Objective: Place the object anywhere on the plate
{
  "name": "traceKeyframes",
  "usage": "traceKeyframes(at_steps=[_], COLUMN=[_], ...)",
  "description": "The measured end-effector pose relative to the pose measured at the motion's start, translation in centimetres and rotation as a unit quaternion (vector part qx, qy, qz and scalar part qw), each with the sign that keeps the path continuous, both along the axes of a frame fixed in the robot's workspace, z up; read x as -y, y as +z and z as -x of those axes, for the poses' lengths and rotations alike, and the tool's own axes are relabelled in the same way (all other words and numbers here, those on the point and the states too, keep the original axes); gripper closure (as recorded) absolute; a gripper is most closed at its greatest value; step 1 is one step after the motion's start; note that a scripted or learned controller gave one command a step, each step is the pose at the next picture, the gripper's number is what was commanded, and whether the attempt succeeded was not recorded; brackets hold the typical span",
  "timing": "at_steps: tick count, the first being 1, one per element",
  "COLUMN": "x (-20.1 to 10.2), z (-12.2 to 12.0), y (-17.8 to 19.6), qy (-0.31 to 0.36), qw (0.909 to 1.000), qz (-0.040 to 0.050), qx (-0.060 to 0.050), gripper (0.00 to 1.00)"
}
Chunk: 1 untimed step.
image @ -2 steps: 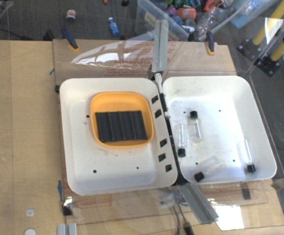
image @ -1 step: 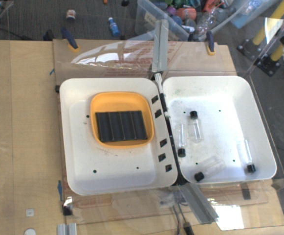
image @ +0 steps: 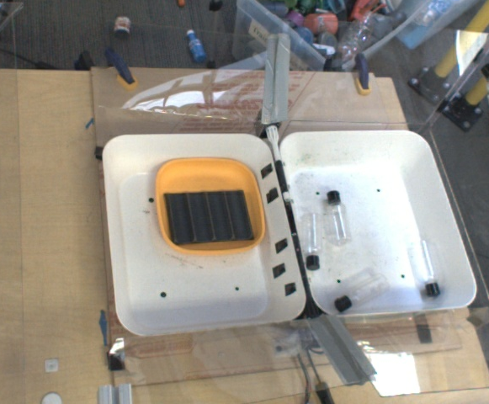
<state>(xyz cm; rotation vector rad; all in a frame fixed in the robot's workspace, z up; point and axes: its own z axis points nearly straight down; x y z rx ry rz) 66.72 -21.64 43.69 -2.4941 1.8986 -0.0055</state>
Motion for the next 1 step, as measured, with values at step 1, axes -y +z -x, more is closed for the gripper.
traceKeyframes(at_steps=[1], x=[-0.33], z=[-0.11], y=[-0.02], qy=[0.099], qw=[0.9951], qz=[0.0009], qx=[0.001], gripper=[1.0])
